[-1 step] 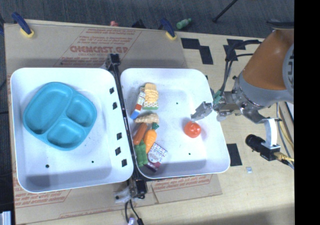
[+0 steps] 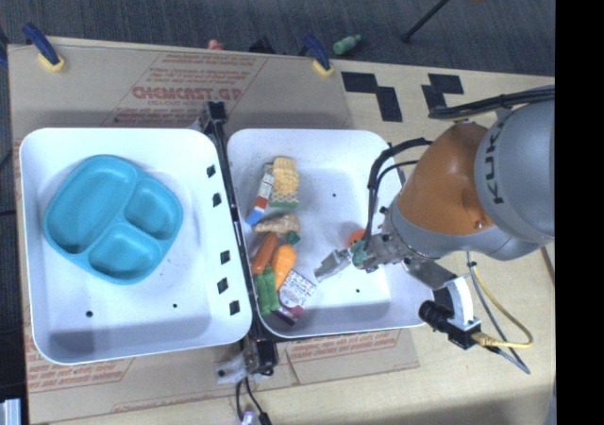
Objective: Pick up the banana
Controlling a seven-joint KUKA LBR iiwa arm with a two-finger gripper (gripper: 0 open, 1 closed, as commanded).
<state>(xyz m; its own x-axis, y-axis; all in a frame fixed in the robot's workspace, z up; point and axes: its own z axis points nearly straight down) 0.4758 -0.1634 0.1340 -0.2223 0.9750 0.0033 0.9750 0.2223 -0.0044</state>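
My gripper (image 2: 332,265) hangs low over the floor of the right bin (image 2: 363,154), near its middle, and points left toward a row of toy food. That row runs along the bin's left wall. A pale yellow, ridged piece (image 2: 283,178) lies at the row's far end; I cannot tell whether it is the banana. Below it lie a beige piece (image 2: 276,223), two orange carrots (image 2: 265,250), a green piece (image 2: 267,289) and a white packet (image 2: 298,288). The gripper is a little to the right of the packet and apart from it. A small orange-red bit (image 2: 355,238) shows just behind the wrist.
The left bin (image 2: 57,329) holds a blue divided plate (image 2: 113,215). The grey arm with its orange band (image 2: 444,192) covers the right bin's right side. A cable and black connector (image 2: 451,324) hang over the bench's near right. Black clips sit along the divider between the bins.
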